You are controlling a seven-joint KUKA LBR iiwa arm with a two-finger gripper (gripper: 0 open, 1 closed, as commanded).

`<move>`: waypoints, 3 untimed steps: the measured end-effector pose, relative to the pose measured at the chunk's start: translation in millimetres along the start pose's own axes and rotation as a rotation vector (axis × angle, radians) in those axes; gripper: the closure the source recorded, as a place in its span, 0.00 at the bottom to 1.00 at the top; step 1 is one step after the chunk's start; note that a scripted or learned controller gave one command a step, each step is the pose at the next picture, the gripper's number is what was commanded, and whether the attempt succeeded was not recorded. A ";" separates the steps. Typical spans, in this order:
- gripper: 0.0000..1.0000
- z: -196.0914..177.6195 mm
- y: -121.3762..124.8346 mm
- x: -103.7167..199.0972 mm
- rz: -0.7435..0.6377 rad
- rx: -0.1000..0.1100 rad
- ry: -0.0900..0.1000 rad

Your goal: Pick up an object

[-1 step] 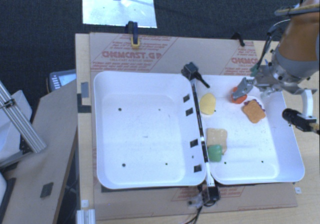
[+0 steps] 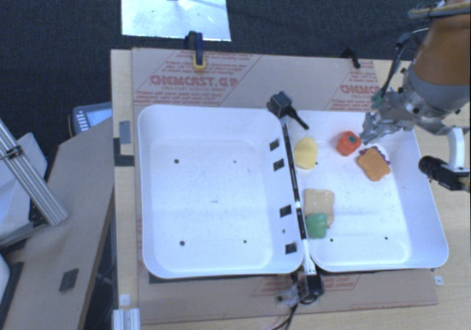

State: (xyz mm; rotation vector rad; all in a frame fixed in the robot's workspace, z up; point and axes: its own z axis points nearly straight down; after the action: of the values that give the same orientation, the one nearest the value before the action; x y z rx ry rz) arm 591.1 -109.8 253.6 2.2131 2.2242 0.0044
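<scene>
The right bin [image 2: 412, 247] holds several small toy foods. A yellow piece [image 2: 305, 152] lies near the divider, an orange-red piece [image 2: 347, 144] sits at the back, and a brown toast-like piece [image 2: 374, 165] lies just right of it. A beige slab [image 2: 319, 201] and a green piece [image 2: 317, 225] rest further forward by the divider. My gripper [image 2: 370, 134] hangs at the back of the right bin, its tips just above the gap between the orange-red piece and the brown piece. Nothing shows between its tips.
The left bin [image 2: 158, 247] stands beside the right one, joined by a black-clipped divider [image 2: 291, 188]. Cardboard [image 2: 221, 82] lies under both bins. A black bracket [image 2: 280, 104] sits at the back of the divider. A dark knob [image 2: 434, 169] juts in at the right.
</scene>
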 end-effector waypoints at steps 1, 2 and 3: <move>1.00 -28.9 -27.9 81.5 -0.007 0.001 0.005; 1.00 -201.6 -75.2 95.2 -0.001 -0.016 0.002; 1.00 -229.2 -26.0 50.8 0.006 -0.004 -0.002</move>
State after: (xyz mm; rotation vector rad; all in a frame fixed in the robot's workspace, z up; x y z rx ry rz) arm 563.8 -59.0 482.6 2.2172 2.2144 0.0068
